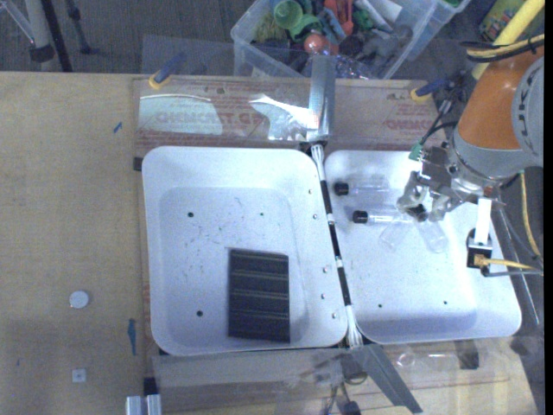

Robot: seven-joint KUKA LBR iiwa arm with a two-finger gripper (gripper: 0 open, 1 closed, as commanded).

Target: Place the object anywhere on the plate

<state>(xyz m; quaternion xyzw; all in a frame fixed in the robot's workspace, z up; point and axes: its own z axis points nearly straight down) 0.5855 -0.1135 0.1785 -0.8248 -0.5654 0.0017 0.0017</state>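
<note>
Dark ribbed plate (pixel 257 295) near left bin (pixel 164 232) front edge. Clear vials (pixel 380 218), light, slippery, fragile; grip mid-body. Gripper (pixel 421 204) state not discernible.

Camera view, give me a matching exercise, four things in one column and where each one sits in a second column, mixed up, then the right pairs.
Things:
1. dark plate
2. gripper
3. toy tub
4. black-capped clear items

Places:
A. behind the bench, at the top of the view
B. over the right bin
C. in the left bin, near its front
D. lying in the right bin, near its left wall

Pairs: 1-C, 2-B, 3-A, 4-D
</note>
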